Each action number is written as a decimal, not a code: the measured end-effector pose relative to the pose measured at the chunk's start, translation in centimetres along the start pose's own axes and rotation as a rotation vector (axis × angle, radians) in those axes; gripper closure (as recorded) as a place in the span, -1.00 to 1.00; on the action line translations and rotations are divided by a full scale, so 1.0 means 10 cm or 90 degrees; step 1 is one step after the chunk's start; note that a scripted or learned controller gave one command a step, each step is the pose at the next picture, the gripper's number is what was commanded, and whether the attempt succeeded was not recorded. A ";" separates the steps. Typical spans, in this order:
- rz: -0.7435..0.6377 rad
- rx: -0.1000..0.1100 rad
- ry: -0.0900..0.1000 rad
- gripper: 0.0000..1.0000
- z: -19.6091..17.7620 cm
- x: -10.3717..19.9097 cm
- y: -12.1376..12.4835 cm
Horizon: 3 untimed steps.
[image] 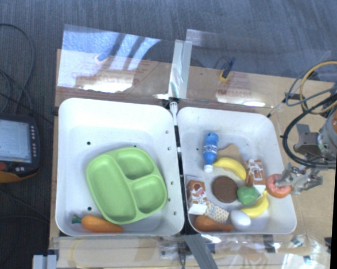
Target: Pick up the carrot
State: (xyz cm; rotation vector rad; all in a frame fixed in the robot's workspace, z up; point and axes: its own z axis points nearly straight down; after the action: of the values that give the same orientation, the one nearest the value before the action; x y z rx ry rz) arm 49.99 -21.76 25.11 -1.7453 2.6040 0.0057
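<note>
Carrot (100, 224): one, orange with a green stub, lying flat in the left bin (69, 153) at its near left corner, just beside the near edge of the green plate (126, 184).
Gripper (301, 180): at the right rim of the right bin (272, 129), well apart from the carrot, across both bins; whether the jaws are open or closed, cannot tell.
Left bin contents: one carrot, one green three-compartment plate.
Right bin contents: one small blue-and-white bottle (210, 149); two bananas (230, 166); one brown round cookie (224, 188); one green fruit (247, 195); one white egg (241, 219); one orange-brown vegetable (211, 224) at the near edge; one pink ring-shaped piece (278, 186) by the gripper.
Worktop (308, 233): carries both bins side by side.
Handheld control pad (10, 145): one, left of the bins.
</note>
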 end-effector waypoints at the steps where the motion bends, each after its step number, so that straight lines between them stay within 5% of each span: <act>1: -0.069 0.002 0.002 1.00 -0.39 -0.61 0.07; 2: -0.322 -0.001 0.001 1.00 -0.60 -0.21 -0.61; 3: -0.503 -0.001 0.000 1.00 -0.66 -0.78 -1.26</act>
State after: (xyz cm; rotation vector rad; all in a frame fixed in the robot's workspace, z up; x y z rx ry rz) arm 64.60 -19.34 31.79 -2.6130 1.7321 0.0038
